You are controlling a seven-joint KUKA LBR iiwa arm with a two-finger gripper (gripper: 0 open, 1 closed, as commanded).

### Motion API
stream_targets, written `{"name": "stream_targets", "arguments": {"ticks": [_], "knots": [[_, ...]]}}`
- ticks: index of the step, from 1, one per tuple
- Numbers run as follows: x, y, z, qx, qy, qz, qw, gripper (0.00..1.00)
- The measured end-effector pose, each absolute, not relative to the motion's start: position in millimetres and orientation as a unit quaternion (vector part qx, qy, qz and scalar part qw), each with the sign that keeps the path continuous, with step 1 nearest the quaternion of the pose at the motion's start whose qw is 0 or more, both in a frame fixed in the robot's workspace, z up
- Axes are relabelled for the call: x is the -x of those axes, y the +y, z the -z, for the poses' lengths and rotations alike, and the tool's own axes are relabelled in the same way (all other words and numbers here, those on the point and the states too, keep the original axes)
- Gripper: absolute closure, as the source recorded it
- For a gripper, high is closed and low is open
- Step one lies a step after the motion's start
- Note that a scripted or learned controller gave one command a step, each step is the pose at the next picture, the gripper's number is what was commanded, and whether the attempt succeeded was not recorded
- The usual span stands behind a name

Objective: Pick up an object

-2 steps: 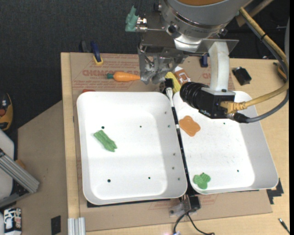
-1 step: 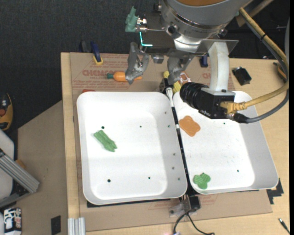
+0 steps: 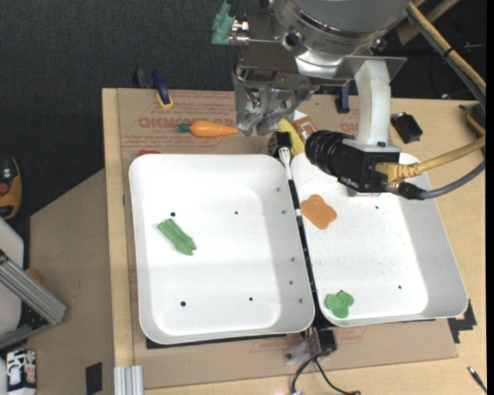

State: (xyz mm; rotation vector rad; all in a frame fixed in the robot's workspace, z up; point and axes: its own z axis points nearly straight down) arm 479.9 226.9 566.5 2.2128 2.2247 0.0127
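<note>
The table (image 3: 116, 200) is a brown board carrying two shallow white bins edge to edge. The left bin (image 3: 224, 308) is the more open of the two. The right bin (image 3: 386, 262) has part of its far end covered by the robot's own hardware. The grey arm (image 3: 340, 23) comes in from the upper right and hangs over the far edge of the bins. Its pincer (image 3: 261, 117) sits above the table just behind the seam where the two bins meet. From this slanted view one cannot tell whether the pincer is open or closed, and nothing is seen gripped in it.

Four things could be picked up:
- A carrot (image 3: 210, 129) lies on the bare table behind the left bin, just left of the pincer and outside both bins.
- A flat orange piece (image 3: 318, 211) lies in the right bin near the dividing wall.
- A green pod (image 3: 177, 236) lies alone in the left half of the left bin.
- A small green floret (image 3: 338, 302) sits at the near edge of the right bin.

A yellow thing (image 3: 292, 133) peeks out beside the pincer, too hidden to name.

The task appears to be at the approach stage, with no grasp made. The next move would call for choosing one target, centring above it, and descending. The pod is probably the easiest choice, being well apart from any wall.
</note>
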Motion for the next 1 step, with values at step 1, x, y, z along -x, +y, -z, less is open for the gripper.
{"name": "stream_targets", "arguments": {"ticks": [1], "knots": [[-479.8, 226.9, -566.1, -0.705, 0.709, -0.0034, 0.001, 0.0]]}}
